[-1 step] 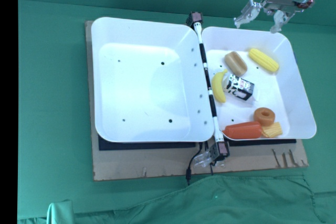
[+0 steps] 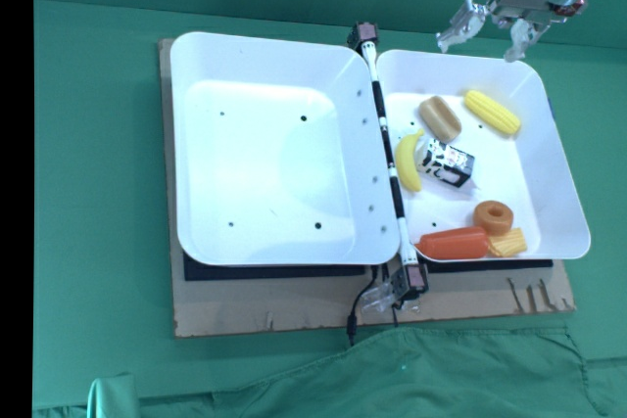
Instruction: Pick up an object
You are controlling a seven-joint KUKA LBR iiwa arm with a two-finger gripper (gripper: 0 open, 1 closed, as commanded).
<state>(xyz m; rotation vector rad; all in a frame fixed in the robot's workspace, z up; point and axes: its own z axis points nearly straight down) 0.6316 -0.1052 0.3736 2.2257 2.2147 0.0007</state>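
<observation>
My gripper [image 2: 484,32] hangs high above the far edge of the right bin [image 2: 555,173], its two fingers spread open with nothing between them. Below it in that bin lie a yellow corn cob [image 2: 493,112], a brown hot dog bun [image 2: 440,117], a banana [image 2: 408,162] and a black-and-white carton [image 2: 447,163]. Nearer the front sit an orange doughnut [image 2: 493,215], a red sausage-like piece [image 2: 453,244] and a small yellow wafer [image 2: 508,242].
The left bin [image 2: 265,152] stands beside the right one, with a black-and-white bar [image 2: 384,137] along their shared edge. Both rest on a cardboard sheet [image 2: 274,308] over green cloth. A cable [image 2: 364,303] hangs at the front.
</observation>
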